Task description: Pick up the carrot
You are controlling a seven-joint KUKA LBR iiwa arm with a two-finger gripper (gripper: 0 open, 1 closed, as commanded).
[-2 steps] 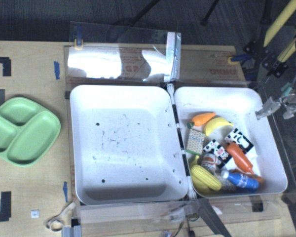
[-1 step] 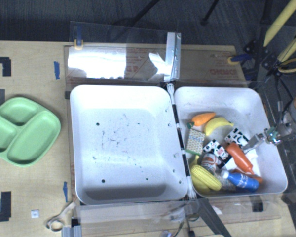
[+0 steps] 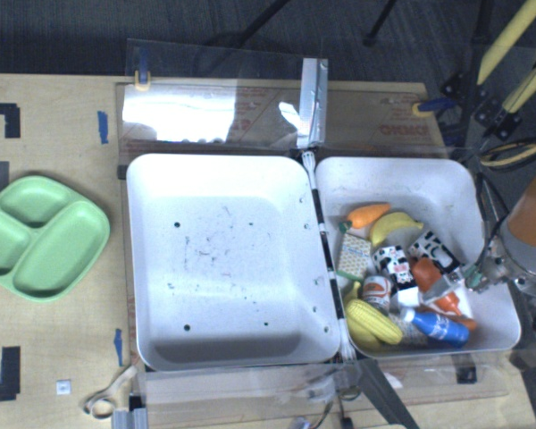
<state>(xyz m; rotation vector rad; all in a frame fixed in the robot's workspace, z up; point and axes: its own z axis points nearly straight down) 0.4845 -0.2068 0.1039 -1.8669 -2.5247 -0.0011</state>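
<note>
Lying untouched at 12 o'clock of the toy pile in the right bin [image 3: 456, 181], the carrot [image 3: 368, 214] awaits pickup; gripper [image 3: 479, 277] at 3 o'clock, grip state indiscernible.

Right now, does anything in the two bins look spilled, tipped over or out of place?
Nothing has spilled. The toys lie jumbled in the right bin, crowded toward its near side: the carrot beside the banana, the corn at the front. The left bin shows only scuff marks.

Carrot [image 3: 368, 214] lies in right bin [image 3: 375, 172].
</note>
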